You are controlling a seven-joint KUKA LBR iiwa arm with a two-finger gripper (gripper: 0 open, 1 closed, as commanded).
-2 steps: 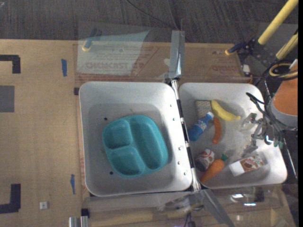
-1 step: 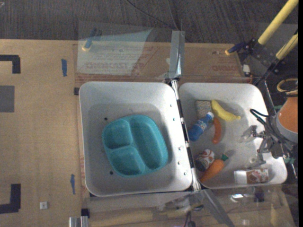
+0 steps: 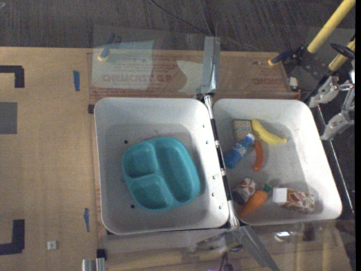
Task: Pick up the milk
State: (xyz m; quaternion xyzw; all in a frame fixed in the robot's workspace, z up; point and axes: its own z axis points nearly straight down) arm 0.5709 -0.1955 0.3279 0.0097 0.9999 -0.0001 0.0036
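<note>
Hand (image 3: pixel 337 103) sits at the right bin's (image 3: pixel 323 168) upper right edge; finger spread cannot be told, nothing seen in it. Milk (image 3: pixel 294 199) lies on its side in that bin's lower right, beside the carrot (image 3: pixel 255 201).
</note>
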